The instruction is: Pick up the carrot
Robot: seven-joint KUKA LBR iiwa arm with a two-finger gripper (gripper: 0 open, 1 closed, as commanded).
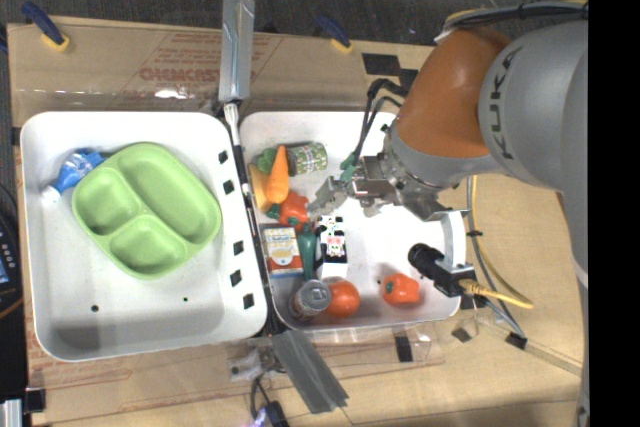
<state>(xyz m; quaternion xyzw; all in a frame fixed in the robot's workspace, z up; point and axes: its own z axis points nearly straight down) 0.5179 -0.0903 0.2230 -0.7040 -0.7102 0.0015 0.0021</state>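
- The carrot [277, 173] lay in the right bin [440, 307], hard against the upper part of that bin's left wall, tilted with its green top upward and touching a small yellow piece [260, 185] at its left.
- A green-labelled can [307, 158] rested just to the carrot's right, and a red pepper [294, 211] sat just below its tip, so it was hemmed in on three sides.
- The tool [335, 200] hung over the middle of the same bin, near the carrot but to its lower right, above a small cow-printed carton [333, 248]. Whether it was spread or pressed together could not be told; nothing showed between its tips.
- By my reading the step in hand was the approach: the carrot was not yet gripped or lifted.
- The next move would call for a shift toward the bin's left wall and upward in view, then a descent lined up across the carrot's narrow width, keeping free of the can and the wall.
- The left bin [60, 335] held a green divided plate [147, 207].
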